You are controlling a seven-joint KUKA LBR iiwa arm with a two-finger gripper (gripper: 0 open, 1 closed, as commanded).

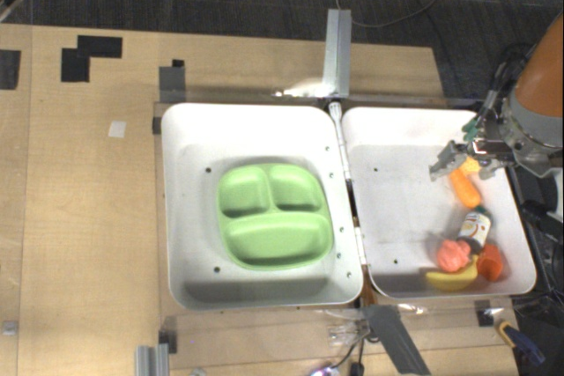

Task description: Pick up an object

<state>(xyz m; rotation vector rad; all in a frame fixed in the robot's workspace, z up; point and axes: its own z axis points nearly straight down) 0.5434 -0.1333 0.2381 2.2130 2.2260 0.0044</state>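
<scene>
My gripper (pixel 465 163) hangs over the far right part of the right bin (pixel 397 189), open, with one grey finger (pixel 442 161) reaching out to the left. Just below it, an orange carrot-shaped object (pixel 464 188) lies on the bin floor, its upper end between the fingers, and I see no grip on it. Nearer the front right corner lie a small dark bottle with a white label (pixel 476 229), a pink lump (pixel 453 254), a yellow banana (pixel 450 279) and a red-orange piece (pixel 491 262).
The left bin (pixel 189 189) holds a green divided tray (pixel 271 214). A metal post (pixel 338 57) stands behind the wall between the two bins. The arm's orange band (pixel 542 79) and cables sit at the right edge.
</scene>
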